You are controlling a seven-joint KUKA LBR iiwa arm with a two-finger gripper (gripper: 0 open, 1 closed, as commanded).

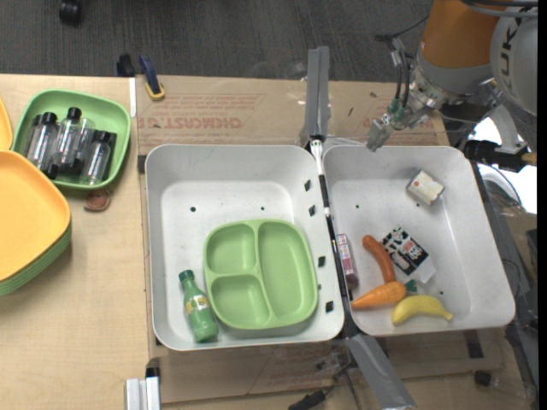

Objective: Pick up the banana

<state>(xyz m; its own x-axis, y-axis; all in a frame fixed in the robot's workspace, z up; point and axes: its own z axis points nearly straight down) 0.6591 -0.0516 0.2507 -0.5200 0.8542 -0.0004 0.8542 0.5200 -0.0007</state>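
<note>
A yellow banana (420, 309) lies at the front of the right bin (479, 229), just right of an orange carrot (379, 295). My gripper (382, 130) hangs over the back left corner of the right bin, far from the banana, with nothing visible between its fingers. The arm's orange band (461, 15) rises above it at the top right.
The right bin also holds a second orange carrot (379, 256), a black-and-white patterned box (406, 250), a small white block (425, 187) and a pink stick (344, 259). In the left bin sit a green divided tray (259, 273) and a green bottle (197, 306).
</note>
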